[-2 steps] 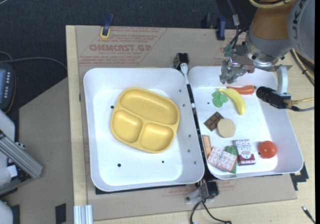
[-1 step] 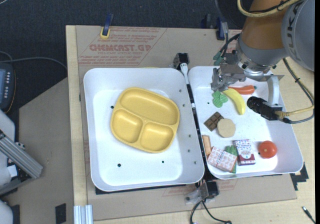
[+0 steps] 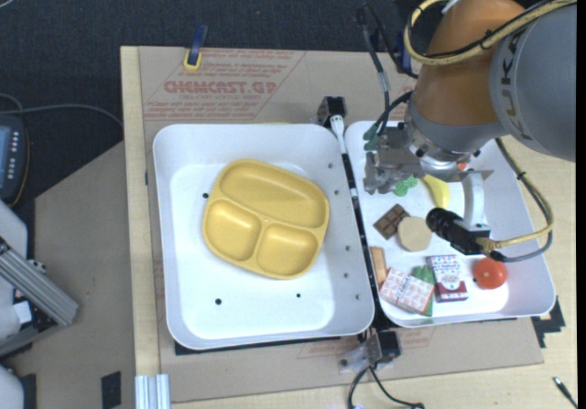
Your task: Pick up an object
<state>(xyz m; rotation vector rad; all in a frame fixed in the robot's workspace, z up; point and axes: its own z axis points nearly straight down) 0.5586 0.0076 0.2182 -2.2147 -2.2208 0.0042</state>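
- Camera view: two shallow white bins sit side by side on the desk (image 3: 146,215), which is covered by a brown printed sheet.
- The left bin (image 3: 183,306) holds a yellow divided plate (image 3: 265,217), three compartments, lying near the bin's middle.
- The right bin (image 3: 531,284) holds the small objects: a brown block (image 3: 391,220) just beside a tan round piece (image 3: 414,235), a red-and-white checked packet (image 3: 406,290), a small red-and-white carton (image 3: 446,275) with a green piece (image 3: 425,274) at its left, a red ball (image 3: 492,274), and a yellow banana-like piece (image 3: 437,190).
- The arm, grey with an orange band, reaches in from the right and hangs over the far part of the right bin.
- The tool (image 3: 389,176) is above that bin's far-left area, near a green object (image 3: 403,185); its tips are too dark and crowded to tell whether they are parted or closed, or whether anything sits between them.
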